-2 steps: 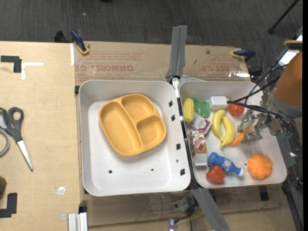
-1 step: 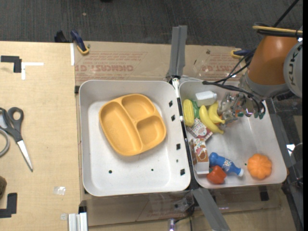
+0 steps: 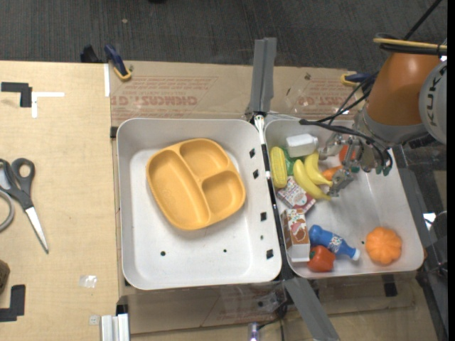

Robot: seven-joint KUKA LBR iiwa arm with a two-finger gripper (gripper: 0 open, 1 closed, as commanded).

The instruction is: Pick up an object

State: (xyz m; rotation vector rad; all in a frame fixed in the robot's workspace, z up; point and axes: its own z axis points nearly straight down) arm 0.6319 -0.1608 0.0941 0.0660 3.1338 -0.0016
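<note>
Tool (image 3: 340, 180) in right bin (image 3: 405, 261), touching banana (image 3: 311, 177); finger state unclear.

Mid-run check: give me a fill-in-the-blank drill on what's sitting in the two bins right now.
1. The yellow divided plate lies in the ____ bin.
2. The tool hovers beside the ____, near the ear of corn.
3. The orange pumpkin-like toy sits in the right bin's near ____ corner.
4. The divided plate has ____ compartments.

Missing words: left; bananas; right; three
</note>
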